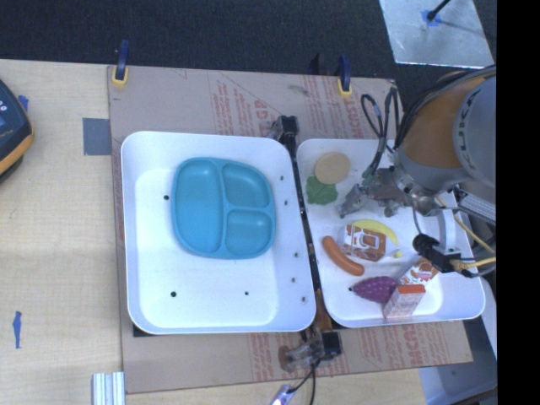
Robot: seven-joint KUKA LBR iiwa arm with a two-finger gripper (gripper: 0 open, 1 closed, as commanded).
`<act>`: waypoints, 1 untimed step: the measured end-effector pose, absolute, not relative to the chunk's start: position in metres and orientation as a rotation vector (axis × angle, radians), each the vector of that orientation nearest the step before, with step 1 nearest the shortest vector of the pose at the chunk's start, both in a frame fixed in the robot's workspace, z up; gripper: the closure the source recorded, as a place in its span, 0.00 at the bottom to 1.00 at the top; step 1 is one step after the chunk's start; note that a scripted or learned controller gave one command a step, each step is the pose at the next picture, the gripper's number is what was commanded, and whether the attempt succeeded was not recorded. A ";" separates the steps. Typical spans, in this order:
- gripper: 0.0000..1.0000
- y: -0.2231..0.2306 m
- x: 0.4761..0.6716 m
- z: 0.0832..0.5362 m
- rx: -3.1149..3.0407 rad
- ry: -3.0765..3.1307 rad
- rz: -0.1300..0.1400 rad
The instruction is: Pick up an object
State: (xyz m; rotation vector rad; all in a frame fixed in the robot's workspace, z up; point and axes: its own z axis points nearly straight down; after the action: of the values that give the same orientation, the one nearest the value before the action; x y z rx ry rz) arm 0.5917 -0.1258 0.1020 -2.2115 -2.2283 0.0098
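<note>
The right bin [472,306] holds several toy foods: a tan round bun [332,167], a green piece [321,191], a yellow banana [379,227] with a small printed carton [365,242] against it, an orange sausage [342,256], purple grapes [375,289] and a red-and-white juice carton [405,300]. My gripper [381,196] hangs over the upper middle of this bin, just above the banana and to the right of the green piece. Nothing is visibly held in it. The arm's grey and orange body covers the bin's upper right corner.
The left bin [148,294] carries a blue divided plate [224,207]. A second small carton [423,270] lies beside a black cable fitting [429,247] near the right bin's right side. Cables loop above the wrist. A dark device [10,129] sits at the bench's left edge.
</note>
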 end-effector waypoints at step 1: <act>0.00 -0.099 0.547 0.092 -2.218 -2.224 0.003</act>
State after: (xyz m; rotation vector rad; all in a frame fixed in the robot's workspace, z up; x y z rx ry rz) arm 0.5470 -0.0990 0.0924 -2.2183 -2.2241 0.0033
